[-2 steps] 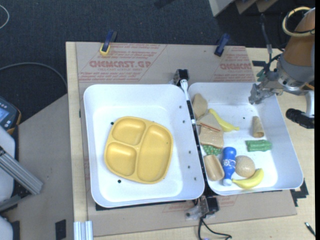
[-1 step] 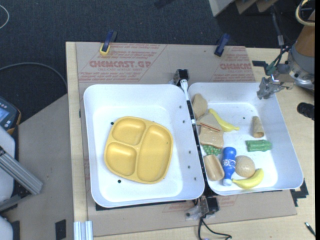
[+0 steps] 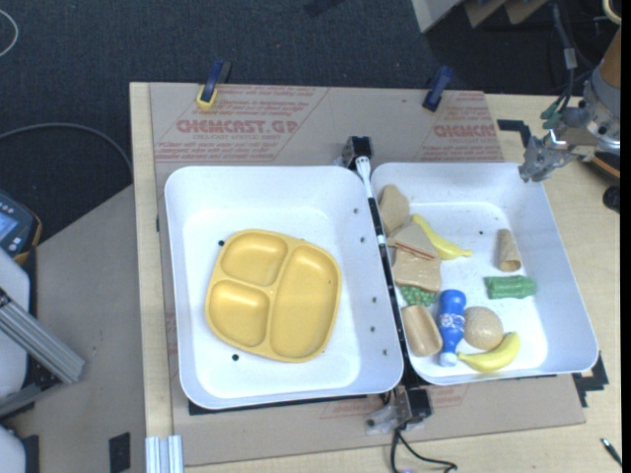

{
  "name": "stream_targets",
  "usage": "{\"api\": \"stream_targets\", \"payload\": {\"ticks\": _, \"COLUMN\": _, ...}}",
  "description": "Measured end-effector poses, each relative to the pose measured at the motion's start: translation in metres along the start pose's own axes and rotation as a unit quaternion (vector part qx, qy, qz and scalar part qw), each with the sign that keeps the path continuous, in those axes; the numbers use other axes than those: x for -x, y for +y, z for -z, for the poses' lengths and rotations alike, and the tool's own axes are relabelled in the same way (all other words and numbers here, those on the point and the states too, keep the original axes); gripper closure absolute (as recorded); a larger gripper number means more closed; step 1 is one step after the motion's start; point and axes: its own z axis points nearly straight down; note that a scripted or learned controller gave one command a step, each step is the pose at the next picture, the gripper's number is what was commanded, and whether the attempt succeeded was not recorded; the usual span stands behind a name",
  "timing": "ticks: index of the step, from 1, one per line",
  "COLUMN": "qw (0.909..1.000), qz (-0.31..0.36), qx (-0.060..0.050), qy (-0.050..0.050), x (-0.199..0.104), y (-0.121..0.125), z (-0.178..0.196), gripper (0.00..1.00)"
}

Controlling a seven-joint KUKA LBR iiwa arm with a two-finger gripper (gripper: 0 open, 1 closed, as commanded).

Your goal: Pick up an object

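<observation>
Gripper (image 3: pixel 540 158) over right bin (image 3: pixel 570 294) far corner, can't tell its state; watch rim strike, you'd miss cluttered food.

Dark blue-grey carpeted floor (image 3: pixel 89 37) surrounds the pale wooden surface (image 3: pixel 148 264). A brown cardboard sheet with red printed lettering (image 3: pixel 246 121) lies across the surface, pinned at its far edge by a blue and yellow clamp (image 3: pixel 211 85) and a blue clamp (image 3: pixel 437 89). Silver aluminium framing bar (image 3: pixel 39 338) at lower left. Thin white cable (image 3: pixel 8 30) on floor, upper left. Light even, shadows soft.
</observation>
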Motion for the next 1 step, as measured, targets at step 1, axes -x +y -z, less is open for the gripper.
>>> {"api": "stream_targets", "payload": {"ticks": 1, "qw": 1.0000, "qz": 0.001, "qx": -0.003, "qy": 0.002, "x": -0.0596, "y": -0.0023, "z": 0.0071, "gripper": 1.00}}
